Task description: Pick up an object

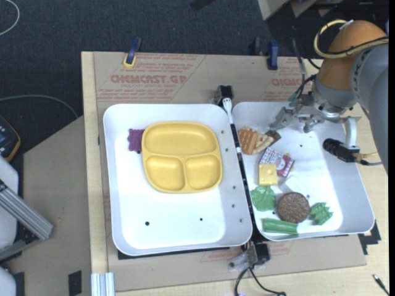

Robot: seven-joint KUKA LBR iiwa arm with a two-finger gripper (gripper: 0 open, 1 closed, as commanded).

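We saw the gripper [290, 117] hanging over the far part of the right bin [345, 184], its fingers spread apart with nothing between them. The nearest object, a waffle piece [250, 140], lay just to the gripper's left, near the bin's left wall. Closer to the camera lay a yellow cheese square [268, 174], then a brown patty [292, 206] and green pieces [279, 226]. In the left bin [123, 214] sat a yellow divided plate [182, 156].
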